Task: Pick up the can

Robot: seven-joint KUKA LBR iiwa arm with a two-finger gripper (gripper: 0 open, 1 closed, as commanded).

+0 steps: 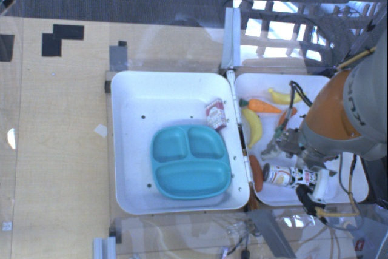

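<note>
The gripper (285, 151) hovers just above the lying can (280, 176), grip state unclear; descent and closing seem next.

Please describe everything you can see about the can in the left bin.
The can is small, with a red and white label whose print is too small to read. It looks dented or crumpled. It lies tilted near the right wall of the left bin, in the upper right part of it. Its lower end sits just above the upper right corner of the blue divided plate, close to it or touching; I cannot tell which.
</note>
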